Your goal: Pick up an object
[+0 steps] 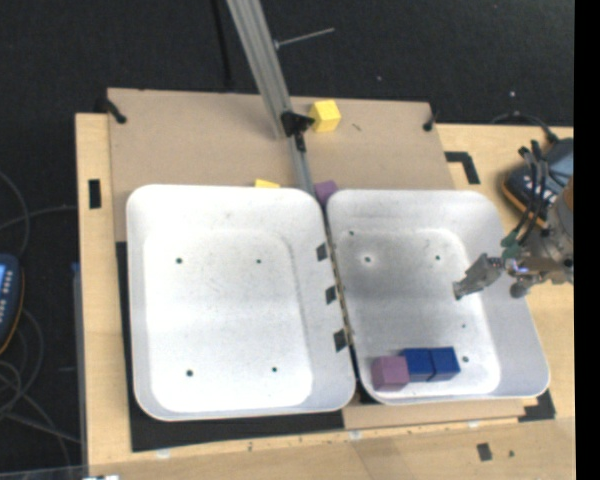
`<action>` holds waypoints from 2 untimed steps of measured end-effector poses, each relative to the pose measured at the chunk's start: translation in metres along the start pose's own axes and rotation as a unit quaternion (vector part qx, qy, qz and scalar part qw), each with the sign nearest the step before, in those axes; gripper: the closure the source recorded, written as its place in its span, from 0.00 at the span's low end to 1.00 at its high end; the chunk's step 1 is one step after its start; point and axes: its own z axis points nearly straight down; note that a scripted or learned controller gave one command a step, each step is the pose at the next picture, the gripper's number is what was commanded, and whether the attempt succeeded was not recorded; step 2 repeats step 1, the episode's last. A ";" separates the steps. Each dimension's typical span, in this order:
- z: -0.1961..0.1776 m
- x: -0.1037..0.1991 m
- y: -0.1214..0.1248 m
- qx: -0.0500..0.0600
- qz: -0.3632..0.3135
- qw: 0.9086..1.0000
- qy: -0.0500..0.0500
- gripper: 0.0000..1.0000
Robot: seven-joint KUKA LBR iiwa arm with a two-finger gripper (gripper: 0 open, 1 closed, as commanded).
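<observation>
A purple block [389,371] and a blue block [430,362] lie side by side, touching, at the near edge of the right bin [400,218]. My gripper [497,280] hangs over that bin's right side, well above and to the right of the blocks. Its two fingers [470,282] are spread open with nothing between them.
The left bin [220,298] sits beside the right one. Behind the bins, on the brown board, are a yellow block [326,115], a small yellow piece [267,183] and a purple piece [325,190]. A slanted metal rail [265,58] rises from the back.
</observation>
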 end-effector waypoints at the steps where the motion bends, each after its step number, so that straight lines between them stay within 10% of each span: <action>1: 0.067 -0.035 0.023 0.005 -0.004 1.000 0.000 0.00; 2: 0.067 -0.035 0.023 0.005 -0.004 1.000 0.000 0.00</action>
